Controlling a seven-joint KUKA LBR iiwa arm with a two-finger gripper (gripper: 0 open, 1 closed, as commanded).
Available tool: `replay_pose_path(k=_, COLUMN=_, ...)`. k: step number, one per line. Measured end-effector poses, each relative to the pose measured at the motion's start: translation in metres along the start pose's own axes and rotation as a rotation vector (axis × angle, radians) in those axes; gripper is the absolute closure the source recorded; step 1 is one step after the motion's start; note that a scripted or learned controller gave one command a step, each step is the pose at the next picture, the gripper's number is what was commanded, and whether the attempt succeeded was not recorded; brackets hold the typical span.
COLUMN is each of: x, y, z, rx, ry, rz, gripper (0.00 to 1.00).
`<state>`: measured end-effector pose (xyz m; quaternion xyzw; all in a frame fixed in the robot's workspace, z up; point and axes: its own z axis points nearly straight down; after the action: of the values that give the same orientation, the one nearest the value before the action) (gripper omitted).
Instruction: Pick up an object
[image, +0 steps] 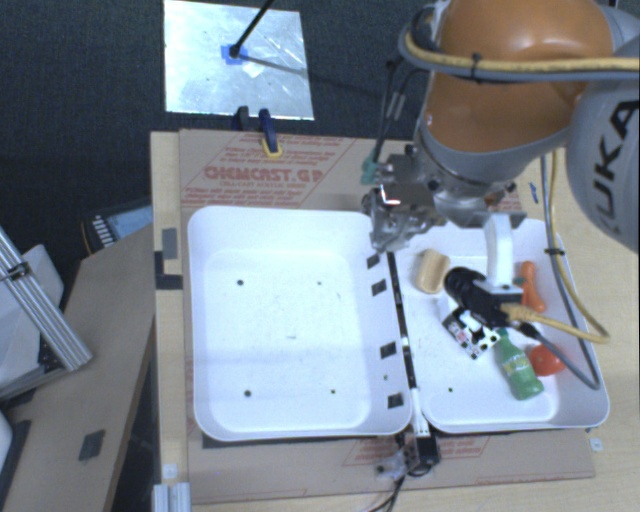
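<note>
Green bottle (519, 369), small and probably light, slippery; best taken across the body. Gripper (398, 228) near the divider; open or closed, cannot tell.

The arm (520, 90) hides the right bin's (570, 400) far corner; its gripper (395, 225) blurs there, and the frame's top and right edges cut the arm.
</note>
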<state>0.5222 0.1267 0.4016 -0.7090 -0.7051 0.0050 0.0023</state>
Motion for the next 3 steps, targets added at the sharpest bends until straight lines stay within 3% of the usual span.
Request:
replay_pose_path(k=1, x=0.037, y=-0.037, z=0.01, rx=-0.01, ry=0.005, rz=-0.011, gripper=1.0)
replay_pose_path(k=2, x=0.065, y=-0.003, z=-0.057, rx=-0.02, ry=0.008, rz=-0.012, gripper=1.0)
replay_pose_path(k=3, x=-0.019, y=-0.006, z=-0.038, rx=-0.011, ry=0.002, rz=0.001, gripper=1.0)
